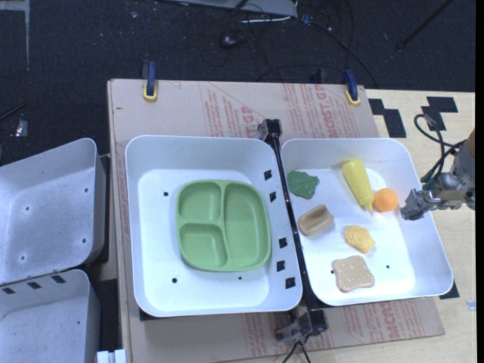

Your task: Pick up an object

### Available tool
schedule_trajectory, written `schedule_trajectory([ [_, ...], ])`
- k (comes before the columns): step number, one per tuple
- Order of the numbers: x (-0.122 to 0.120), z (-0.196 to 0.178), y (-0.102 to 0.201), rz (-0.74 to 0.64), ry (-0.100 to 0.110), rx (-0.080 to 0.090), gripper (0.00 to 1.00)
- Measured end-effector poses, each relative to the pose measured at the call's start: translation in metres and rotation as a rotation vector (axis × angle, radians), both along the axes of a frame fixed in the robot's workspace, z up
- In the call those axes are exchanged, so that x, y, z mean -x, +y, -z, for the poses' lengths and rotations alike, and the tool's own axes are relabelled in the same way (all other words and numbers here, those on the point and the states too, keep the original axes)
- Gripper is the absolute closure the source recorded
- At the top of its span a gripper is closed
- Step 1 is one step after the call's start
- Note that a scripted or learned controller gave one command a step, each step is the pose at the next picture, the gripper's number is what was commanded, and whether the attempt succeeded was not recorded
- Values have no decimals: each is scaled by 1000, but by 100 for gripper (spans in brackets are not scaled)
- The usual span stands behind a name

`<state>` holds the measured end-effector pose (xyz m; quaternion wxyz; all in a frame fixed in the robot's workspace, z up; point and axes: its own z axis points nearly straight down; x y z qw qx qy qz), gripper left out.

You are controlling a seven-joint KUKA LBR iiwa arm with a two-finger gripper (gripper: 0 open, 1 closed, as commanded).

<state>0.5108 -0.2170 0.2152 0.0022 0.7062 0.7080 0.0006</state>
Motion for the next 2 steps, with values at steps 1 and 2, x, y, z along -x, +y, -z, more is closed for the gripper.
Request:
schedule_trajectory([
  [1, 3, -12, 53, -5, 3, -4, 100],
  [2, 8, -5, 107, -5, 6, -5, 100],
])
